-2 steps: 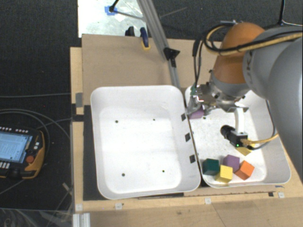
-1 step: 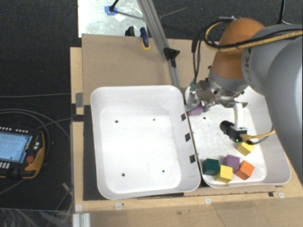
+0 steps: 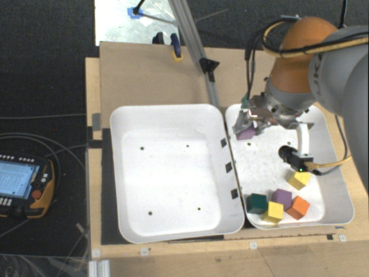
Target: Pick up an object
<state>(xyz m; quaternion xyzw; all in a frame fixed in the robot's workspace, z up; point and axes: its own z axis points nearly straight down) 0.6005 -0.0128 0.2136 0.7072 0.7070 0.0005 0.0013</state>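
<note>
My gripper (image 3: 247,126) hangs over the far left part of the right bin (image 3: 331,154), its fingers pointing down. A small purple block (image 3: 247,134) sits between the fingertips, and the gripper is shut on it. Near the bin's front edge lie a dark green block (image 3: 257,203), a yellow block (image 3: 275,212), a second purple block (image 3: 282,198) and an orange block (image 3: 297,207). Another yellow block (image 3: 299,180) lies a little farther back, beside a black fitting with a green light on the arm's cable.
The left bin (image 3: 170,172) stands beside the right one, sharing a raised divider (image 3: 229,166). A slanted grey pole (image 3: 190,33) crosses above the bench at the back. A teach pendant (image 3: 23,180) lies off the bench to the left.
</note>
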